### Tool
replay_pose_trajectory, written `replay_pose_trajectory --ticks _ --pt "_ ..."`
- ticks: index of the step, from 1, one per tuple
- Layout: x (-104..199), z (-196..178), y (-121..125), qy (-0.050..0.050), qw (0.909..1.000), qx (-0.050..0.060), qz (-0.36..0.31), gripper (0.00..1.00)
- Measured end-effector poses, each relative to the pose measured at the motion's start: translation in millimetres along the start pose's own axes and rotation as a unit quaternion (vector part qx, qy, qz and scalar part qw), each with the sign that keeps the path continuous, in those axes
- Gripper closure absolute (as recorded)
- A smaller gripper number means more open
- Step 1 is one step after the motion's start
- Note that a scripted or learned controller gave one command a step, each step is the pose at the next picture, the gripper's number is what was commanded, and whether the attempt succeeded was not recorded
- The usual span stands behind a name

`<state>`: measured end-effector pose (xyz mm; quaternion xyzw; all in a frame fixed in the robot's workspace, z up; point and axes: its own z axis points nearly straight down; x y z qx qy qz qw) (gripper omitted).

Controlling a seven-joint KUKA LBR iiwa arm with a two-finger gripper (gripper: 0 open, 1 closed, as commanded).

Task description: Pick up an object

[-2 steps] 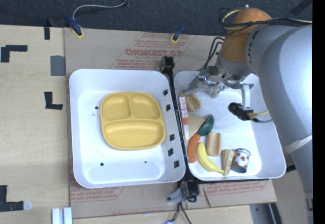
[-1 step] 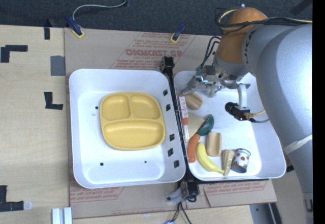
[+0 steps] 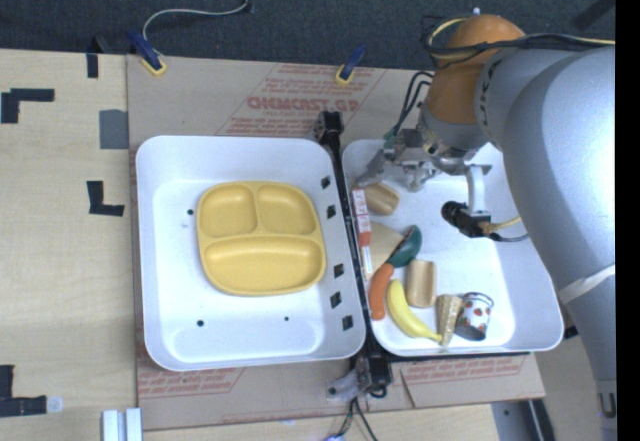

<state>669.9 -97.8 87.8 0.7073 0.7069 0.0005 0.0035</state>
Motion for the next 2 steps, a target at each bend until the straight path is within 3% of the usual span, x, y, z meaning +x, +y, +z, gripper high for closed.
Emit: replay_pose_trajectory --ticks 1,2 --pt "2.8 -10.8 1.2 0.003 1.0000 -0.002 0.000 1.00" --pt "2.8 -10.7 1.1 0.003 1.0000 -0.002 0.000 0.00"
